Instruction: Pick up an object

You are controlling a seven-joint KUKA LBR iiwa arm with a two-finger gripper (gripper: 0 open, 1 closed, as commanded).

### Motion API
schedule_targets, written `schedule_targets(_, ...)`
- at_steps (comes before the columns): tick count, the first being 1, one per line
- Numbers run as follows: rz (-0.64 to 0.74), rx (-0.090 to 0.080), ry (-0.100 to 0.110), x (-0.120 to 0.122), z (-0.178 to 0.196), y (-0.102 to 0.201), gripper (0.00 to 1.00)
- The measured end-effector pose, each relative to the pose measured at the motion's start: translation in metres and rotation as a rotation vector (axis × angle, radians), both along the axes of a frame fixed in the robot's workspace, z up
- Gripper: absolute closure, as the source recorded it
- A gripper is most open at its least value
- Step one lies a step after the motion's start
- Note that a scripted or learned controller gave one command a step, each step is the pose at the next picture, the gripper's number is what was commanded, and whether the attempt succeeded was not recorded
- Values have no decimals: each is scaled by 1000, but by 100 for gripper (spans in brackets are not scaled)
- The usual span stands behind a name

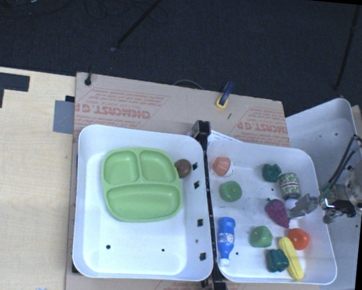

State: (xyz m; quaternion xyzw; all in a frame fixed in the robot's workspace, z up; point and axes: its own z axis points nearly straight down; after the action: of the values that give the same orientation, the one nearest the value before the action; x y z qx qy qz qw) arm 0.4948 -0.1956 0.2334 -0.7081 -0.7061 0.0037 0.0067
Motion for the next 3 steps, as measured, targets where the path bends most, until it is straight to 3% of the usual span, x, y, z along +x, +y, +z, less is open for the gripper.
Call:
schedule_targets(1, 2, -3, -12, 2, 7, 0, 0)
schedule_targets(3, 4, -2, -9, -4, -90, -10, 0)
